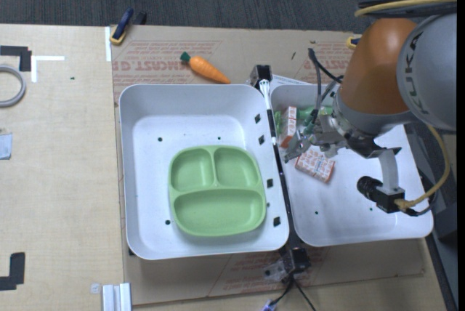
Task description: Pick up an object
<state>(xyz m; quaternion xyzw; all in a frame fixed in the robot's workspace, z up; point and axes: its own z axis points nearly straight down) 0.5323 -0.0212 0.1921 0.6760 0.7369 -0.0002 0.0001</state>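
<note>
1. Arm is down in the right bin (363,226), wrist over its upper left part. The tool (304,144) sits low near the divider between the bins, right by a small red-and-white carton (317,166).
2. Tool state: can't tell. The wrist body and cabling hide the tip, so no call on whether anything is gripped.
3. Likely target, my read: that carton, lying flat and tilted on the bin floor just below and beside the tool. A second red-and-white pack (290,120) stands against the bin's left wall, with something green (309,114) beside it, mostly covered by the arm.
4. Progress: nothing visibly lifted. The carton looks to be resting on the bin floor. I'd put this at the reach/grasp stage; closing, lifting and confirming the hold are all left.
5. Count, right bin: two red-and-white packs and one green item partly seen. More could be under the arm.
6. Count, left bin (138,157): one green divided plate (216,191), three compartments, nothing on it.
7. On the desk outside the bins: one toy carrot (205,68) above the left bin, one blue-and-yellow marker-like object (122,25) further up left.
8. Two bins, one arm.
</note>
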